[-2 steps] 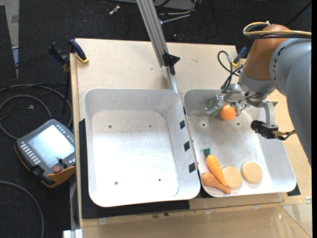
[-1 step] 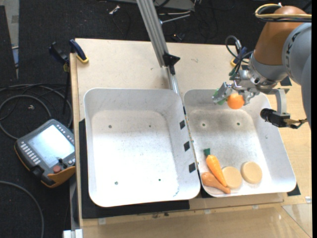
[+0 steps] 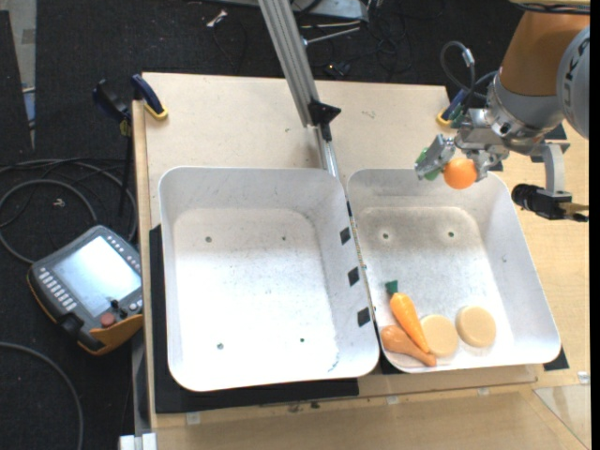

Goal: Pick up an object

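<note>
A small round orange ball [image 3: 459,173] sits gripped above the right bin's far rim.

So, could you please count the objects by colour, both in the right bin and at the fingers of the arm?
Orange: 3 (round orange ball between the fingers, above the right bin's far edge; orange carrot with green top; a second orange carrot-shaped piece beside it)
Pale beige: 2 (flat round beige disc; another beige disc)
Total: 5
</note>
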Robot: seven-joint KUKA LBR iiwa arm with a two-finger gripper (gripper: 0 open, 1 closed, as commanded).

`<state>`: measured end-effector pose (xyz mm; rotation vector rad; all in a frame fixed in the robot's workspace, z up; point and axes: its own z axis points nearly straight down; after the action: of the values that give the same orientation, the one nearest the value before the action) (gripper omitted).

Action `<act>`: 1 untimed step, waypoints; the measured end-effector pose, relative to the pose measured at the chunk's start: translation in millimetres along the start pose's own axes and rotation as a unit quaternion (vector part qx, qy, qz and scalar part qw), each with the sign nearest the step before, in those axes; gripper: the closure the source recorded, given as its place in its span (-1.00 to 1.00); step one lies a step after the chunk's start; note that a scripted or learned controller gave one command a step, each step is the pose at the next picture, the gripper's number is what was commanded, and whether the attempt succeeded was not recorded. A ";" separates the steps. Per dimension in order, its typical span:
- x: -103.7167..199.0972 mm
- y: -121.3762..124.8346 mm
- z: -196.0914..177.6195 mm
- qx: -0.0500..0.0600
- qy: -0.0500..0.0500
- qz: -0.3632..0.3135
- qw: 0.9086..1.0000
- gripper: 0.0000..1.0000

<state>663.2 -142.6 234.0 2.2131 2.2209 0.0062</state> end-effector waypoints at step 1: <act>0.1 1.6 -43.8 0.000 0.000 0.000 1.000 1.00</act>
<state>664.5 -142.5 277.8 2.2138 2.2215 0.0055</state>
